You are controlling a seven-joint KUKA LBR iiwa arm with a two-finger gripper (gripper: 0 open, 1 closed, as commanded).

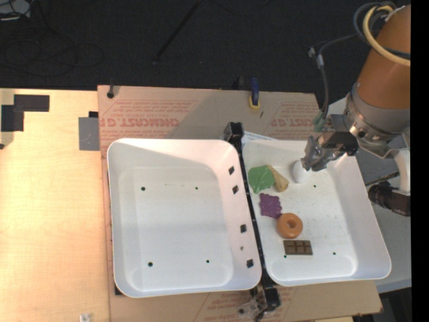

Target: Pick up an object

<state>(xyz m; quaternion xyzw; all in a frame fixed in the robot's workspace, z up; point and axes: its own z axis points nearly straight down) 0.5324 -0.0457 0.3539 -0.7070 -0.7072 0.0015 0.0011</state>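
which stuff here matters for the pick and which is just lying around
For the job: end effector; right bin holding green piece, purple piece, orange ring, brown bar.

Lying about: left bin, cardboard sheet, blue clamp.

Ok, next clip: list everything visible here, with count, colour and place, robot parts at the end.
bins: 2, white, side by side on the bench
green piece: 1, green, right bin, near the divider
tan piece: 1, tan, right bin, touching the green piece's right side
purple piece: 1, purple, right bin, below the green piece
donut: 1, orange, right bin, middle
chocolate bar: 1, brown, right bin, below the donut
cardboard sheet: 1, brown, under the bins
arm: 1, grey with orange band, upper right
gripper: 1, dark, over the right bin's upper part
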